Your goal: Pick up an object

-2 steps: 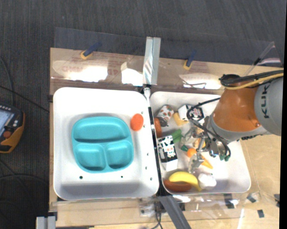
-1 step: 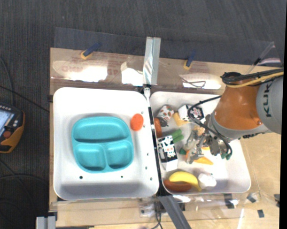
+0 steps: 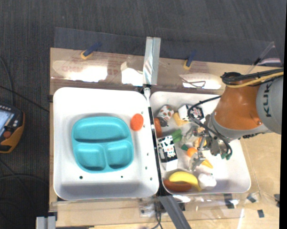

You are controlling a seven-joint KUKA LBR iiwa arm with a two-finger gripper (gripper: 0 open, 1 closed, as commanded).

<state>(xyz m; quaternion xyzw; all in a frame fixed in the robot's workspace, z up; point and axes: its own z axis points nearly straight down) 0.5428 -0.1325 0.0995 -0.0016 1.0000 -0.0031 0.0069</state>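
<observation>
The right bin [image 3: 240, 176] holds several small toys. Among them are a black-and-white cow-patterned box [image 3: 166, 148], a green piece [image 3: 176, 135], a brown-and-white toy [image 3: 164, 113], a yellow banana [image 3: 184, 177] lying on a reddish-brown piece, and a small orange piece [image 3: 192, 152]. My gripper [image 3: 197, 147] hangs low over the middle of this bin, right at the small orange piece. Its tips are lost in the clutter. The arm's orange band [image 3: 237, 112] covers the bin's back right part.
The left bin [image 3: 61, 179] carries a teal divided tray [image 3: 103, 143] and an orange ball [image 3: 136, 121] near its right wall. A yellow-orange cone [image 3: 206, 163] and a white lump [image 3: 207, 180] lie at the right bin's front. Cables [image 3: 250, 75] trail behind the arm.
</observation>
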